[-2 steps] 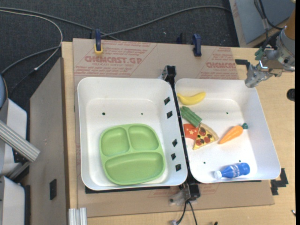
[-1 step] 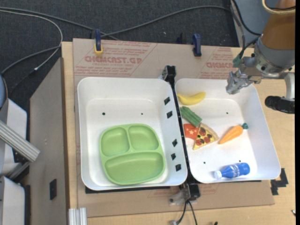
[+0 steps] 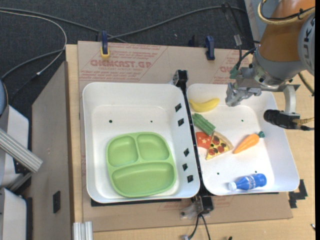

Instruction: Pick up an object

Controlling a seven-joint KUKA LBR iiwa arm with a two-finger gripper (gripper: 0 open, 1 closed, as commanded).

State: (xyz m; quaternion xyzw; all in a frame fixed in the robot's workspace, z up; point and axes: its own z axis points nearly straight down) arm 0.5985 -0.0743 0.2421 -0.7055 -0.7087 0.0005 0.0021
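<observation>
The right bin (image 3: pixel 280 159) holds a yellow banana (image 3: pixel 204 104) at its back left. Just in front of the banana lies a green vegetable (image 3: pixel 203 122), then a red piece (image 3: pixel 203 139) and a pizza slice (image 3: pixel 219 146). An orange carrot (image 3: pixel 247 143) lies at mid-bin and a blue bottle (image 3: pixel 248 182) near the front edge. My gripper (image 3: pixel 233 100) hangs over the back of the right bin, just right of the banana and apart from it, with nothing visibly in it.
The left bin (image 3: pixel 95 134) bears a green divided plate (image 3: pixel 141 163) in its front half. A black divider with clips (image 3: pixel 186 129) runs between the bins. Clamps (image 3: pixel 104 44) and cables sit along the cardboard's back edge. A black fitting (image 3: pixel 281 118) on the arm overhangs the right bin's right rim.
</observation>
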